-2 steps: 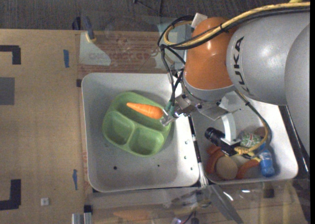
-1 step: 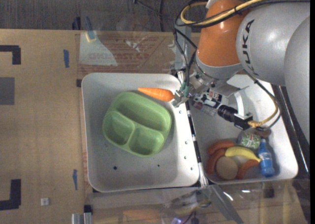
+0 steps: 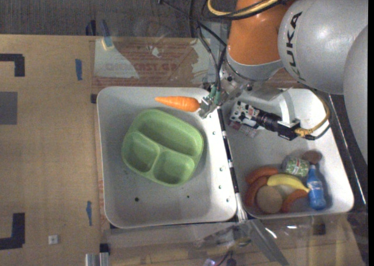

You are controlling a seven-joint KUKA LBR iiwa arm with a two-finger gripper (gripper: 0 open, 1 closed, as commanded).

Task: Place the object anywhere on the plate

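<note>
- You are looking down on a wooden table [image 3: 47, 159] that carries two shallow white bins side by side.
- In the left bin [image 3: 117, 200] you have a green plate [image 3: 163, 147] with three compartments, lying a little left of the bin's middle and turned at a slant.
- The carrot [image 3: 178, 103] lies on the bin floor just beyond the plate's far edge, apart from the plate, its thick end pointing toward the arm and its thin tip to the left.
- The hand [image 3: 208, 106] sits at the carrot's thick right end, close to the inner wall where the two bins meet.
- You cannot tell from this view how far the hand is parted, nor whether it has any hold on the carrot; the tips are small and partly lost against the bin rim.
- The grey arm [image 3: 327, 31] with its orange band [image 3: 257, 19] reaches in from the upper right, over the far part of the right bin [image 3: 339, 189].
- In the right bin's near corner you have a heap of small things: a banana [image 3: 286, 182], a blue bottle [image 3: 316, 192], a green-labelled can [image 3: 296, 166] and some round orange and brown pieces.
- Blue tape marks [image 3: 79, 69] sit on the table left of the bins.
</note>
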